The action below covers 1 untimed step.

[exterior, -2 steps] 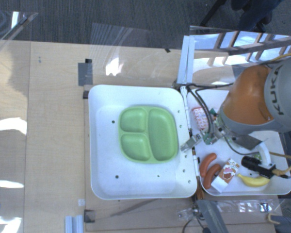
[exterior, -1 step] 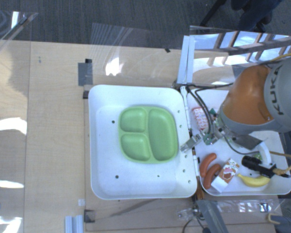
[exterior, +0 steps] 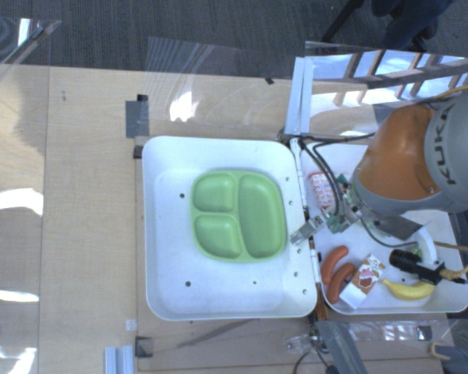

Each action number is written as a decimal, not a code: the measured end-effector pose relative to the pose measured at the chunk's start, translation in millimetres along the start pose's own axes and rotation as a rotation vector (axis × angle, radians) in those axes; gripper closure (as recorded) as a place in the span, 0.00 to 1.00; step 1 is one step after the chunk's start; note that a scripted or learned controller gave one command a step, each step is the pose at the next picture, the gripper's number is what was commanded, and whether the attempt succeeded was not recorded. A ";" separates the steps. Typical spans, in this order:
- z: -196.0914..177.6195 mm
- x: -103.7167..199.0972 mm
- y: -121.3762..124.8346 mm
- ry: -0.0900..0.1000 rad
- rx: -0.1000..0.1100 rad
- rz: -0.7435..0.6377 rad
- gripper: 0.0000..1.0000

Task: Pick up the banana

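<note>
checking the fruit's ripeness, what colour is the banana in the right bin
Yellow; the banana shows best in the camera view, near the right bin's front edge.

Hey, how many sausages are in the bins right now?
2: both sausages lie side by side at the right bin's near-left corner. The arm may hide others.

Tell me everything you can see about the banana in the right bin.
The banana is yellow, small and curved, with a smooth, glossy skin like plastic toy food. It lies flat near the front edge of the right bin, its ends pointing left and right. A black part of the arm's tool overlaps its upper edge, hiding some of it. A small red-and-white packet sits just to its left, close to its tip; whether they touch is unclear.
</note>
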State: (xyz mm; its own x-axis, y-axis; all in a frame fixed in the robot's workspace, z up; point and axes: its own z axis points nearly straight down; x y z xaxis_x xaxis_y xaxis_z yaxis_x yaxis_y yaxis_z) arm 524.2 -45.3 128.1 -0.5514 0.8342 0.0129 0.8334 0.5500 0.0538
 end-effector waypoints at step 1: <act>-0.6 45.0 32.0 -0.021 0.055 0.110 0.00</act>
State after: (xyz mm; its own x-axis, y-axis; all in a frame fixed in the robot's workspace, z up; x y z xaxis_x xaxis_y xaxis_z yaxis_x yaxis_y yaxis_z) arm 526.0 9.9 131.0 -0.4562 0.8898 -0.0052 0.8899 0.4562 -0.0012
